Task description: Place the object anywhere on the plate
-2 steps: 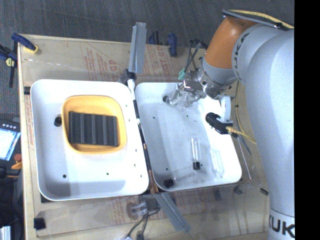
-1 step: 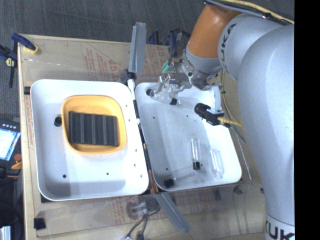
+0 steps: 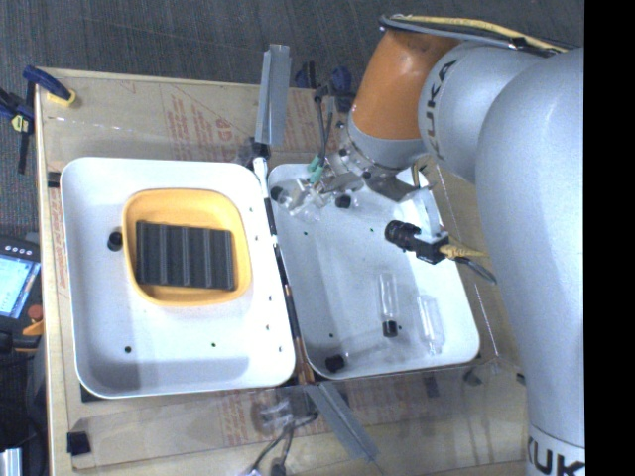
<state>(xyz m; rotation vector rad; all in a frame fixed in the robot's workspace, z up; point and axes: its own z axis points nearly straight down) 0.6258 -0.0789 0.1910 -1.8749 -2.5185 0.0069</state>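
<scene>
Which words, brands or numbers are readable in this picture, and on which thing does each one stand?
"KUKA": on the grey arm, partly visible near its orange band.
"KUK": cut off by the picture's edge, low on the arm's base.
Red print on the bench board: too blurred to read.
Small screen at the left edge: too small to read.

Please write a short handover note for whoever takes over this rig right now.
Gripper: low over the far left corner of the right bin; its state cannot be read.
Yellow plate: in the left bin, with a dark ribbed block on it.
Two clear tubes lie near the right bin's near right corner.
Done: nothing visibly carried.
Left: grasp an object and set it on the plate.
</scene>
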